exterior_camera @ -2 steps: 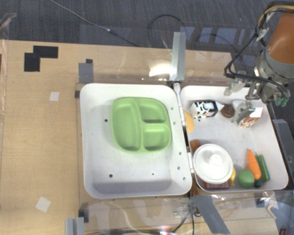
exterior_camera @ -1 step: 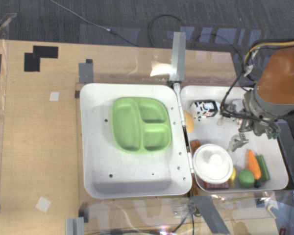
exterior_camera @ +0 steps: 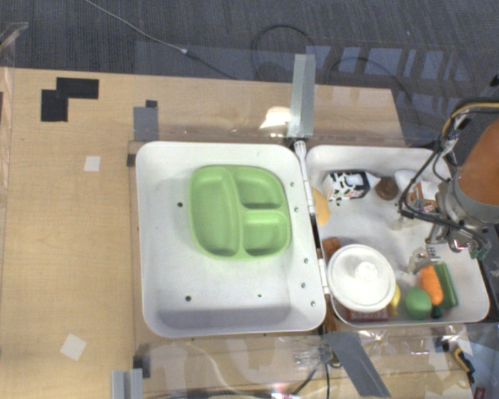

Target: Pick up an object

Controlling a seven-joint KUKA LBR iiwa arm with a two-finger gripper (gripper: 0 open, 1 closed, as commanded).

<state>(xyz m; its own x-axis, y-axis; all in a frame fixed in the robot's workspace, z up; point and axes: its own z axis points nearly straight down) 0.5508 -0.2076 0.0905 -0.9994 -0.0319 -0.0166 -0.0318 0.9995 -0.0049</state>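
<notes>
You have two white bins side by side on the bench. The left bin [exterior_camera: 162, 248] holds a green tray [exterior_camera: 239, 211] with three compartments, lying flat near its middle. The right bin [exterior_camera: 474, 306] is crowded. Along its far wall you see a black-and-white cow-patterned thing [exterior_camera: 347, 185] and, just beside it to the right, a small brown round thing [exterior_camera: 387, 189]. At its near edge sits a round white lid [exterior_camera: 363, 274] on a container, with a yellow thing [exterior_camera: 319, 205] up against the divider beyond it. To the lid's right lie a green ball [exterior_camera: 417, 302], an orange carrot [exterior_camera: 432, 283] and a dark green stick [exterior_camera: 447, 286], all close together in the near right corner.

The arm comes in from your right, its orange band [exterior_camera: 489, 166] over the right bin's right side. The gripper [exterior_camera: 427, 258] hangs over that corner, its metal tip just above the carrot's upper end. You cannot tell how far the jaws are apart, nor whether they have hold of anything; cables and the wrist blur that spot. The carrot, ball and stick all lie on the bin floor.

No brand, label or writing can be read on any of these things; the cow pattern is only blotches at this size.
</notes>
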